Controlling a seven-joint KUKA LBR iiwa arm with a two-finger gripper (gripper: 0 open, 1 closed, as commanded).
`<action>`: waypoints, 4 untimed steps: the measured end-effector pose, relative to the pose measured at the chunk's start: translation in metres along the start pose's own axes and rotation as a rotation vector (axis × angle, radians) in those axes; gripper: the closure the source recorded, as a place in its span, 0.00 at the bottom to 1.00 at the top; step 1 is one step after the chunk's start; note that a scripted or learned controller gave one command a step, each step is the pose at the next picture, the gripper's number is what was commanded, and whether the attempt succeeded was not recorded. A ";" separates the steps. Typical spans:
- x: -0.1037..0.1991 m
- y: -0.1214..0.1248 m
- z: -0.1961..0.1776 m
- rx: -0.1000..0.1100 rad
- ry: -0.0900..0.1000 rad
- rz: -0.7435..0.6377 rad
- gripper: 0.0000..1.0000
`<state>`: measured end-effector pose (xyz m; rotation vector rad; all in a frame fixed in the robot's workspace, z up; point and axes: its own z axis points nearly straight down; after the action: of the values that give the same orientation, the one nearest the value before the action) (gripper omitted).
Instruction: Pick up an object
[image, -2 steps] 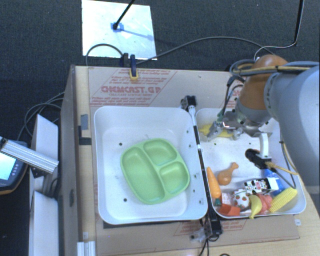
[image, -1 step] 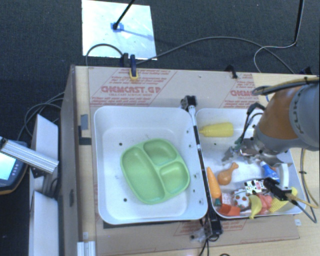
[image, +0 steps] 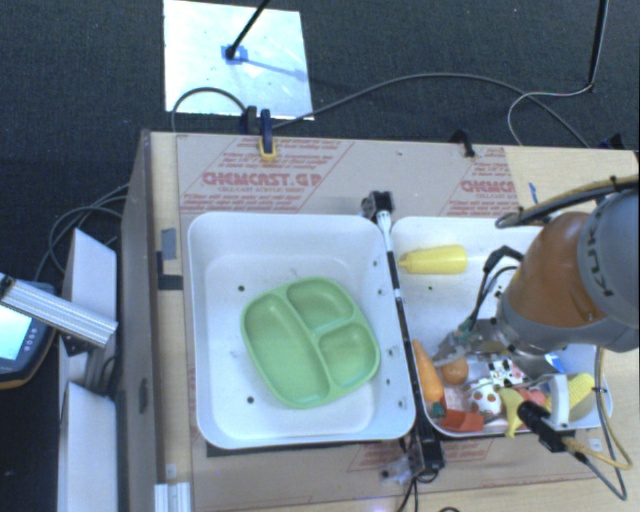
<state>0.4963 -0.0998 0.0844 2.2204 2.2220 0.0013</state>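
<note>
Camera view: right bin (image: 600, 235) holds a toy carrot (image: 428, 372) at its left wall, long axis running near-to-far, narrow tip toward the near edge. Likely light, stiff plastic, somewhat slick; grip across the thick middle. Arm (image: 560, 280) hangs over the clutter beside it; gripper state cannot be told. Green divided plate (image: 310, 340) sits in the left bin (image: 215, 240).
</note>
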 end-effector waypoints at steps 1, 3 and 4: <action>-0.004 0.100 0.000 -0.002 -0.001 -0.003 0.00; -0.091 0.070 -0.109 -0.001 -0.002 -0.001 0.00; -0.034 0.018 -0.048 0.002 0.001 -0.002 0.00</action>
<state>0.5146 -0.1333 0.1329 2.2195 2.2254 0.0002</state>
